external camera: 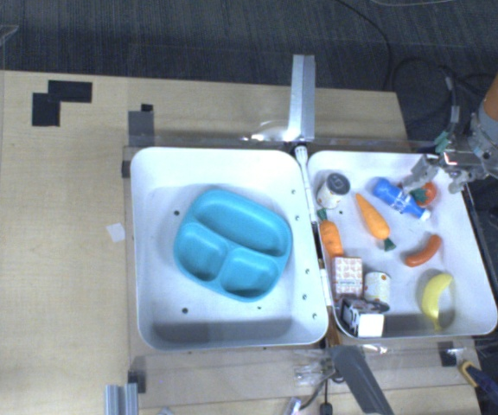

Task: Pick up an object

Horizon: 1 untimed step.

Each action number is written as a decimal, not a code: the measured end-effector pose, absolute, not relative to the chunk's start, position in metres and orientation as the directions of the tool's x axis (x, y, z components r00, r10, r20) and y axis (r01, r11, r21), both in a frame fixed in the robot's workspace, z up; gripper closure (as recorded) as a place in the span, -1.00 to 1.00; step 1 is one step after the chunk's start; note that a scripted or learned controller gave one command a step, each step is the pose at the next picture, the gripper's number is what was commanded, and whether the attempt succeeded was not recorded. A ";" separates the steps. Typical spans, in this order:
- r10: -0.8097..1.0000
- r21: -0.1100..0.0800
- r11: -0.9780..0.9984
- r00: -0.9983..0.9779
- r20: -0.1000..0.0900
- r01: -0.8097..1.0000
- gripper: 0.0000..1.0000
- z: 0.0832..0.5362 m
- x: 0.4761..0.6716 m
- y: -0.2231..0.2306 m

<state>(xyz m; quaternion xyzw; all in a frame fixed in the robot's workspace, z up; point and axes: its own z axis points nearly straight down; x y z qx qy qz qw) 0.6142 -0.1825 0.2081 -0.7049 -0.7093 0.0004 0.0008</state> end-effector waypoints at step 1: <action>0.997 0.001 0.081 -0.081 0.000 0.997 -1.00 0.093 0.618 -0.152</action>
